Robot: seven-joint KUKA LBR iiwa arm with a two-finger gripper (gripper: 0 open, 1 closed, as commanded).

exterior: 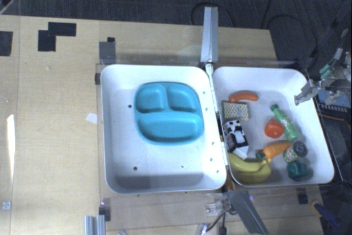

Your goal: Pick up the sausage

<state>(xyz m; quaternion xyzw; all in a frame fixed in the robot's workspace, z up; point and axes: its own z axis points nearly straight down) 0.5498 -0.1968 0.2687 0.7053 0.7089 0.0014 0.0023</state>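
Right bin [308, 81]: shallow, white, holding all the loose items.
- Sausage [243, 97]: orange-red, lying crosswise in the upper left part of this bin, just above a speckled tan square [236, 112]; untouched.
- Black-and-white patterned packet [235, 135]: below the square, against the bin's left wall.
- Banana [250, 165]: yellow, lower left corner.
- Carrot [275, 149]: orange, just right of the banana's tip.
- Tomato [274, 129]: red-orange, centre of the bin.
- Green bottle [285, 121]: tilted, just right of the tomato.
- Dark teal cup [297, 170]: lower right, with a grey round lid-like object [299, 148] above it.

Left bin [110, 135]: white, containing a blue divided plate [168, 111] with three compartments.

Gripper [308, 94]: at the right bin's upper right rim, well apart from the sausage; nothing visibly held; how wide it stands cannot be told.
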